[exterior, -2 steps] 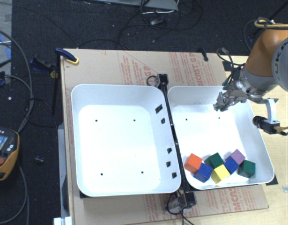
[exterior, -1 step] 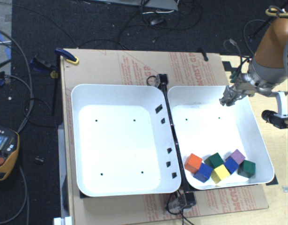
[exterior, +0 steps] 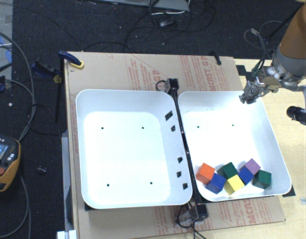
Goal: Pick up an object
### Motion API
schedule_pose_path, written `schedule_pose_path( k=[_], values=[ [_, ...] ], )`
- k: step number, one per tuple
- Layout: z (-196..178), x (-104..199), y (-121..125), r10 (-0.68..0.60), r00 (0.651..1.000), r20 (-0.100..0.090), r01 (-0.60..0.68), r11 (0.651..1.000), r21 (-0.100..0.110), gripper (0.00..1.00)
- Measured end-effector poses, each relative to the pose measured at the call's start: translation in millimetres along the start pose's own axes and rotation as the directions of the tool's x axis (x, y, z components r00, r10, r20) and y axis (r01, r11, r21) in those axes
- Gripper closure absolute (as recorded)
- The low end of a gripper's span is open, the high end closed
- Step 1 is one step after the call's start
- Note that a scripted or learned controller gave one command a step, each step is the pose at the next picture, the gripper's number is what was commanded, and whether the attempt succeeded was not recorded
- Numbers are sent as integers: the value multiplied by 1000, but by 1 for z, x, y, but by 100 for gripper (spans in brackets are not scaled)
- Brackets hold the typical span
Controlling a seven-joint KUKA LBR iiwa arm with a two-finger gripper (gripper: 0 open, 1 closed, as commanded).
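Upper right of frame: gripper point(exterior: 248, 97) above the right bin's point(exterior: 272, 133) far rim, grip state unreadable. Cubes point(exterior: 232, 177) huddle touching at lower right; a descent could wedge between neighbours and miss.

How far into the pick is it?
Done: nothing looks picked; the orange, blue, yellow, purple and two green cubes all sit clustered at the near edge of the right bin. In hand: the end effector is over that bin's far right rim, apart from them. Left: reach, grasp, lift.
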State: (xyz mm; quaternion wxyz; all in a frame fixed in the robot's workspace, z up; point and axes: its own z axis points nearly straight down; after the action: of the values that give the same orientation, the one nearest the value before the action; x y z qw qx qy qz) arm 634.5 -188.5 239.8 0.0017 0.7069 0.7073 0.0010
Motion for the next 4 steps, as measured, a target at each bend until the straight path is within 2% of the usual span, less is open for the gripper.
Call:
schedule_pose_path(
  k=[1,2,4],
  values=[
    [-52,0,1,0,1000,0,0,1000,0,100],
    [-41,56,2,-4,1000,-2,4,1000,5,100],
    [-42,164,-17,-4,1000,-2,4,1000,4,100]
  ],
)
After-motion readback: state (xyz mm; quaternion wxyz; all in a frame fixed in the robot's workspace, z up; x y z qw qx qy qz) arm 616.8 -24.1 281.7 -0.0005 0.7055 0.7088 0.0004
